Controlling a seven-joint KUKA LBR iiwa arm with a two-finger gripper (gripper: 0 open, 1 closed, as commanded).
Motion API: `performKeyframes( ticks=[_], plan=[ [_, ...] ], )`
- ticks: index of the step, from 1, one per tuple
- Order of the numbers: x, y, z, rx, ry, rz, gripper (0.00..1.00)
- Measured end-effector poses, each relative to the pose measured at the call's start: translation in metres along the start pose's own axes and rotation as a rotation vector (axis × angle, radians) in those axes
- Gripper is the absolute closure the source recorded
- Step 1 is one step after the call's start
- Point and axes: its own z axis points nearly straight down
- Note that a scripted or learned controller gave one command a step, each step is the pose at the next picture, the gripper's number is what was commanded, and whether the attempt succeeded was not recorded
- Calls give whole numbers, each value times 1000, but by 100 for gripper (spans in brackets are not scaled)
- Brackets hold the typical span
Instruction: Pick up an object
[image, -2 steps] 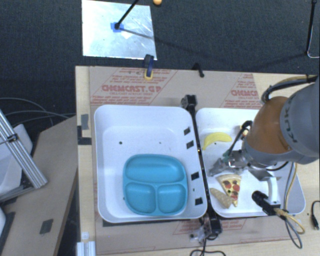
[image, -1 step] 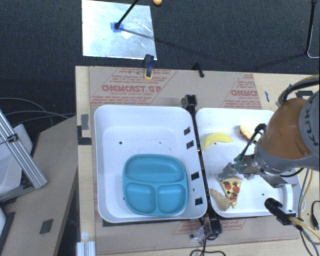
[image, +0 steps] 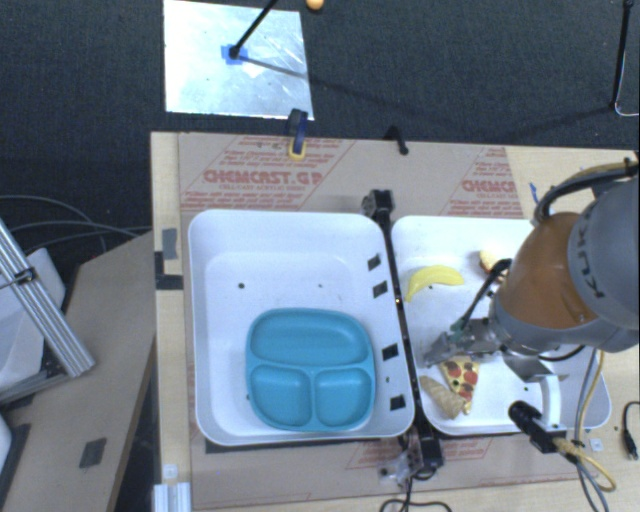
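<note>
In the right bin (image: 420, 240) lie a yellow banana (image: 433, 279), a toy pizza slice (image: 461, 376) and a tan, bread-like piece (image: 444, 394) near the front wall. A small yellow-orange item (image: 487, 261) shows beside the arm, partly hidden by it. My gripper (image: 450, 347) reaches in from the right and hangs low in the right bin, just above the upper edge of the pizza slice and below the banana. I see nothing held in it. The arm's bulky grey and orange wrist (image: 560, 285) covers the bin's right half.
The left bin (image: 215, 300) holds a blue divided plate (image: 311, 367). A black divider (image: 392, 310) runs between the two bins. Cables and a black connector (image: 530, 420) hang by the right bin's front right corner. A cardboard sheet (image: 260, 175) underlies both bins.
</note>
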Motion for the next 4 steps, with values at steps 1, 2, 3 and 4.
performKeyframes(
  ticks=[1,2,3,4],
  plan=[
    [-1,4,-15,-13,-1,0,100],
    [-43,49,-4,-1,11,-5,100],
    [-44,50,-5,-11,3,-3,0],
    [-46,51,-14,-15,-3,-5,100]
  ],
)
